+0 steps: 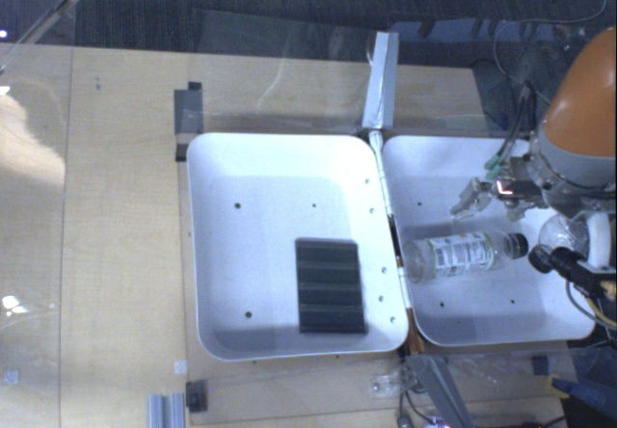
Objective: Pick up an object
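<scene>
A clear plastic bottle [461, 255] with a black cap lies on its side in the right bin [424, 166], cap pointing right. My gripper [492, 203] hangs just above and behind the bottle, under the orange band of the arm [584, 98]. Its fingers [469, 198] are spread, so it is open with nothing between them. A black ridged rectangular block [330, 286] lies flat in the left bin [241, 175], near its front right.
A metal divider post [380, 79] stands behind the seam between the two bins. Cables and arm parts [578, 267] hang over the right bin's right edge. Wooden bench surface [96, 224] spreads to the left.
</scene>
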`<action>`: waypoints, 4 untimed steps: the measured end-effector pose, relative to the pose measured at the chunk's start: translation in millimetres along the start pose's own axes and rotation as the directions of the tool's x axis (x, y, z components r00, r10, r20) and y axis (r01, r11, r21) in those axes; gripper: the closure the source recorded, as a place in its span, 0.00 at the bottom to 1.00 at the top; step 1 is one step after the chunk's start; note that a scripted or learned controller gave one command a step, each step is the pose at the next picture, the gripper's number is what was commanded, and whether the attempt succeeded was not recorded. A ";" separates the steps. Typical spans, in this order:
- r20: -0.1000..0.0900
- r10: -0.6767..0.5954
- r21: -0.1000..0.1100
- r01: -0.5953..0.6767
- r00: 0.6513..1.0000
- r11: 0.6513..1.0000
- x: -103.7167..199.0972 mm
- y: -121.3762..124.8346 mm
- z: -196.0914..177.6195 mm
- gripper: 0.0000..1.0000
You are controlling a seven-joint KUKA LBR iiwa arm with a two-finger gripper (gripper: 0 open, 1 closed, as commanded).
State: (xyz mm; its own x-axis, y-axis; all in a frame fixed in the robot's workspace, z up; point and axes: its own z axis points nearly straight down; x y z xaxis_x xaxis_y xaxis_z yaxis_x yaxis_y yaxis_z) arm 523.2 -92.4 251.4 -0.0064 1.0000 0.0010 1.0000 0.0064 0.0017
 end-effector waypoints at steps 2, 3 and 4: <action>0.004 -0.008 -0.012 0.008 1.000 1.000 -107.5 17.3 162.5 0.00; 0.003 -0.342 -0.011 0.342 0.940 0.940 -110.0 8.0 162.0 0.00; 0.007 -0.398 -0.012 0.398 0.918 0.917 -45.2 31.2 161.7 0.00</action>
State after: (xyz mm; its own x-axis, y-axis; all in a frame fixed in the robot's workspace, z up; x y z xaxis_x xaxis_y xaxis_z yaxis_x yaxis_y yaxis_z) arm 555.0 -137.3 89.7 -0.4036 0.9149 -0.0065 0.9148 0.4036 0.0140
